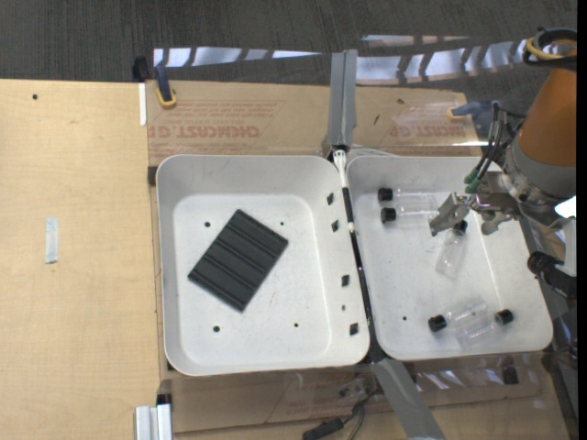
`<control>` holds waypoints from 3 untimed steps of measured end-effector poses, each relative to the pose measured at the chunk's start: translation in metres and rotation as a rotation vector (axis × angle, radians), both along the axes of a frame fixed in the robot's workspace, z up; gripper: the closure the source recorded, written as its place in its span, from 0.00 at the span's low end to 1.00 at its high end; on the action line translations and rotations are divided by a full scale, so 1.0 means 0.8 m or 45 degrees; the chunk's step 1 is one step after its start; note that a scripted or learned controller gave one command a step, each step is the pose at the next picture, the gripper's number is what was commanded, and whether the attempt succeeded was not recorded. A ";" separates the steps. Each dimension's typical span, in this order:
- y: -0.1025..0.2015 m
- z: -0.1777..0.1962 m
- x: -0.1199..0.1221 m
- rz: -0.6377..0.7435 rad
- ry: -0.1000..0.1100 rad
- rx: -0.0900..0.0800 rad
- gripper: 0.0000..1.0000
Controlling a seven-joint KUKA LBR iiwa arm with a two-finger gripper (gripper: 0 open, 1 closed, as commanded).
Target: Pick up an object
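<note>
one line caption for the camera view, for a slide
Gripper over the right bin of clear tubes; a black ridged pad in the left bin.

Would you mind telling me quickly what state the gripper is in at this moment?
Gripper: over the right bin, beside the clear vials; open or closed cannot be told, and nothing is visibly held.

The arm (550, 126) reaches in from the right edge, orange band above the wrist, its hand (451, 218) low over the right bin's (385, 337) upper middle.
</note>
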State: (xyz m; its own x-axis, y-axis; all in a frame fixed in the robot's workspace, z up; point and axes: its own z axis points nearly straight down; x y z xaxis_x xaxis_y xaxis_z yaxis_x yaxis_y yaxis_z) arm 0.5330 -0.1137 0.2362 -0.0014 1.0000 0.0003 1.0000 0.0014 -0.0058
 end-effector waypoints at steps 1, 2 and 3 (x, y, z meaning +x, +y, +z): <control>-0.061 -0.090 0.061 0.044 -0.003 0.000 0.00; -0.104 -0.182 0.035 -0.002 -0.004 0.000 0.00; -0.105 -0.173 0.034 -0.004 -0.002 0.001 1.00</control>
State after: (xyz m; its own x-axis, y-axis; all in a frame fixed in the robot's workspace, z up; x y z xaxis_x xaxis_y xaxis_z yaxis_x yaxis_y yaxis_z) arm 0.5605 -0.1977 0.0981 0.0016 1.0000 0.0010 1.0000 -0.0016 -0.0041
